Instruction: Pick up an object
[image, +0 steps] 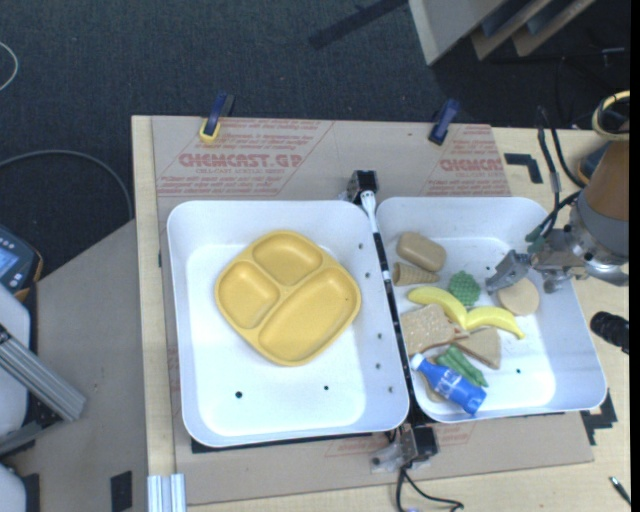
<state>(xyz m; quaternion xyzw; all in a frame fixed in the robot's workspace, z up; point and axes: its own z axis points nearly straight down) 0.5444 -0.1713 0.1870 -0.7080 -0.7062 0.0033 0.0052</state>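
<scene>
Brown board bench printed "CHEMCAST GP" | arm cut off at right edge | gripper spread wide above pale round cookie-like piece by right white bin's right edge | yellow sectioned plate mid left white bin

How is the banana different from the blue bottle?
The banana is yellow and curved; the blue bottle is straight with a white label. The banana lies mid-bin near the green ball; the bottle lies at the front edge. Both lie flat in the right bin.
</scene>
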